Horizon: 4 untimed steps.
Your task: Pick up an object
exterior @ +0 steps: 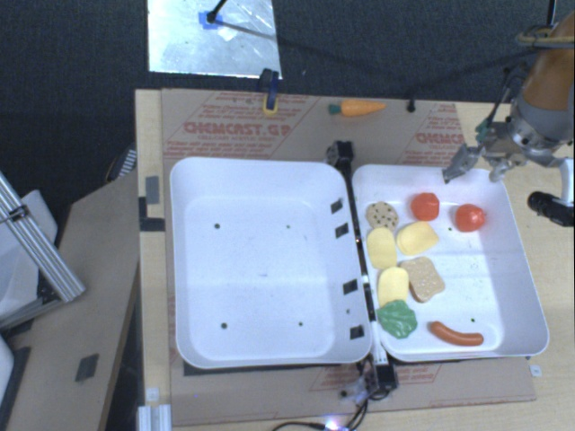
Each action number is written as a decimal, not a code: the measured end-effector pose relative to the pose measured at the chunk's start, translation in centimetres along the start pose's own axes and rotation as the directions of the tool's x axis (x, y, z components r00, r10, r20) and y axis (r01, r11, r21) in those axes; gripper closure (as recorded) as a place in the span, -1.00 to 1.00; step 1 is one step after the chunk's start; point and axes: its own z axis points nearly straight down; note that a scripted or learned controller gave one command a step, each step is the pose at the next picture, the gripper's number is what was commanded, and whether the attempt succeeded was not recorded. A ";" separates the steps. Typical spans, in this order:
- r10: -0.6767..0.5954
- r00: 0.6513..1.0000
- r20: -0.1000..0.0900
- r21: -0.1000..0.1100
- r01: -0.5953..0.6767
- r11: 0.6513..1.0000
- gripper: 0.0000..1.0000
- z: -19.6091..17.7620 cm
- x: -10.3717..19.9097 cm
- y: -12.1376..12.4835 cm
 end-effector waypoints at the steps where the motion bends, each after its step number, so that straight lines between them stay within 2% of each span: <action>1: -0.008 1.000 -0.005 0.005 0.008 1.000 -1.00 7.0 8.0 0.0; 2: 0.000 1.000 0.004 -0.007 0.000 1.000 -1.00 10.2 11.5 -6.5; 3: 0.005 1.000 0.000 0.003 -0.005 1.000 -1.00 10.3 10.6 -16.4; 4: -0.002 1.000 0.000 -0.002 0.002 1.000 -1.00 10.4 10.7 -11.9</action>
